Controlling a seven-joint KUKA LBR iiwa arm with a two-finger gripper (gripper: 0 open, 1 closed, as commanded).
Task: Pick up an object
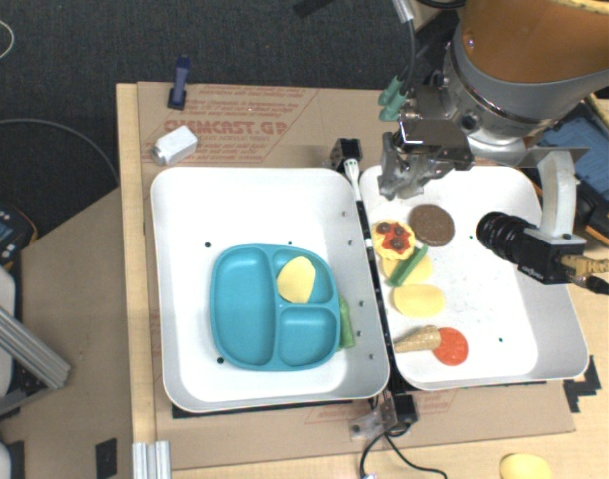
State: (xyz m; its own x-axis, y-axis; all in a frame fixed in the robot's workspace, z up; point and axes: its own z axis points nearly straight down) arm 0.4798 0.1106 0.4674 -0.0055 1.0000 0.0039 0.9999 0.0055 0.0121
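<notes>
Right bin (544,352): toy foods crowd its left side in a column, from a brown disc (432,225) down to a red piece (451,347); open white floor lies to their right. Left bin (185,218): a blue divided tray (250,307) fills the middle, bare floor around it

The arm (524,48) is grey with a broad orange band, black cables and teal fittings.

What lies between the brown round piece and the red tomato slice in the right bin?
In the camera view, between the brown round piece and the red tomato slice lie a green bean and a pale yellow piece.
</notes>
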